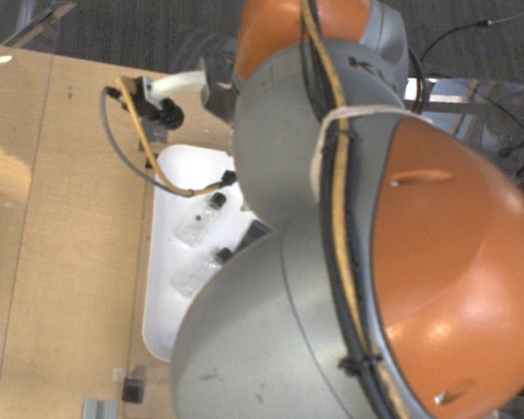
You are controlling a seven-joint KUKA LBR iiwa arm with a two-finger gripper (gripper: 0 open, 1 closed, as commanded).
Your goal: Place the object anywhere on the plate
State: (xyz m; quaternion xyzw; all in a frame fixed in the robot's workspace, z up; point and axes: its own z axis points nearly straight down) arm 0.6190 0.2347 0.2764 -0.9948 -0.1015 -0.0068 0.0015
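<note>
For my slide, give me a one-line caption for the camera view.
Grey-and-orange arm looms over a white bin on the wooden bench, cables trailing.

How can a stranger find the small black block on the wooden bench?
Start at the shallow white bin left of the grey and orange arm. Just below its rounded lower corner, on the light wooden bench, sits the small black block. It is dark, unlike the pale grey bracket beside it.

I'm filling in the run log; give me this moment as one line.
arm: blocks most of view | white bin: left part visible | clear items: lying in bin | end effector: cannot tell | placement: unconfirmed
</note>
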